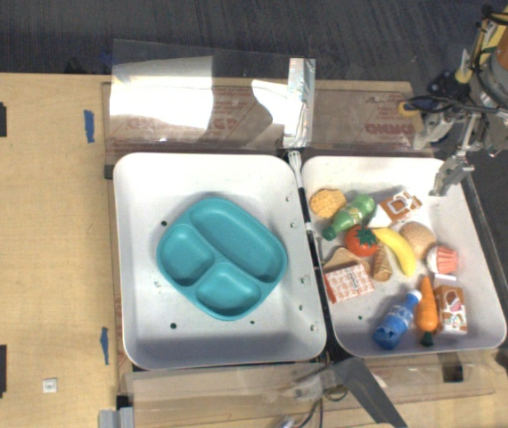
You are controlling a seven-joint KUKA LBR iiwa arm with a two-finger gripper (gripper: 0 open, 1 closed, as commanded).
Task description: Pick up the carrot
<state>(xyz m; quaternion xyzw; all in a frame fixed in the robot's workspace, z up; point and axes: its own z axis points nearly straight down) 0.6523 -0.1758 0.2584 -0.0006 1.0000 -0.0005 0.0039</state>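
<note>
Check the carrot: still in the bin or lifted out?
In the bin. The carrot lies flat near the right bin's front, between a blue bottle and a small carton. The pincer is at the bin's far edge.

You have open room above the carrot [427,303]. A blue bottle [396,320] touches its left. A small carton [452,310] crowds its right.

Right bin [490,324]: carrot [427,303] at 5 o'clock, blue bottle [396,321] just beside it at its 8. Banana [397,249] mid-bin. Gripper [451,173] over bin's 1 o'clock corner. Left bin [138,328]: teal divided plate [222,255], centre.
</note>
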